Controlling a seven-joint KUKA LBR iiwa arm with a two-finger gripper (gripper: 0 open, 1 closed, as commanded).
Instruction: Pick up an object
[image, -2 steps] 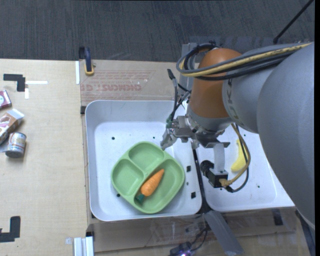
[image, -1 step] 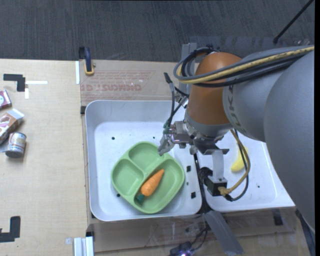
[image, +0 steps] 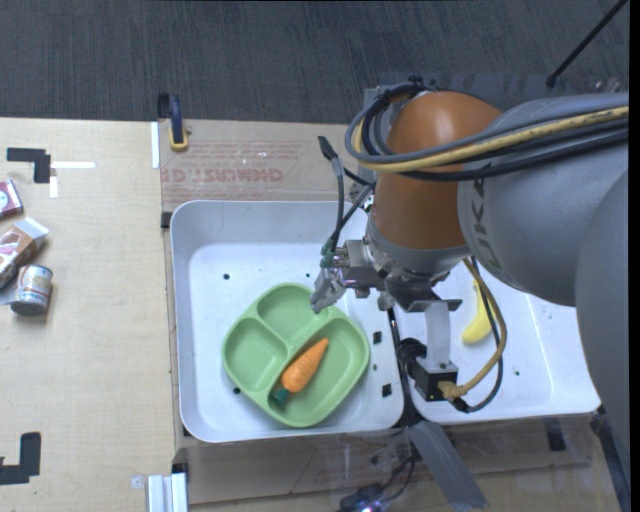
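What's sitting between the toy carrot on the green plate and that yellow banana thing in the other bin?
In the camera view, the grey arm's wrist and the bins' shared white wall lie between the orange toy carrot and the yellow banana.

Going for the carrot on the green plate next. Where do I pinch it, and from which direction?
Probably grip the carrot across its thick orange middle, coming straight down from above. It lies flat and diagonal in the large compartment of the green plate, green end toward the near rim, so set the fingers crosswise to its long axis; the tapered tip offers less to hold.
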